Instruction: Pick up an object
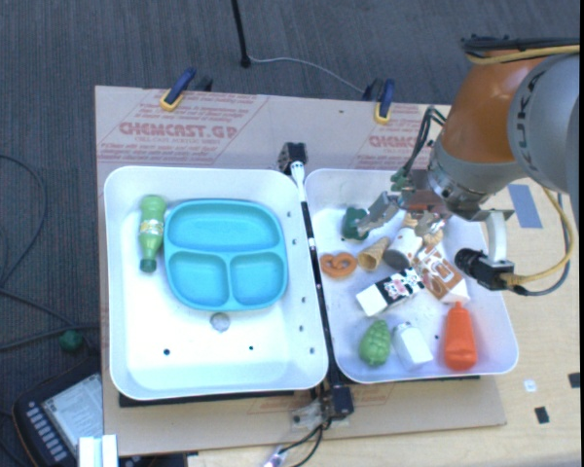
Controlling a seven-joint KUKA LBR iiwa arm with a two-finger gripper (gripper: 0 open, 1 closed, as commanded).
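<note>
Across the left bin: green bottle upright along the left wall, beside a blue three-part tray; small grey disc just below the tray. Right of centre, in the right bin: dark green toy, orange pretzel, cone, black-and-white block, green bumpy fruit, white piece, orange carrot. Over that bin's upper part, gripper released, grasping nothing, low above the cone and dark green toy.
</note>
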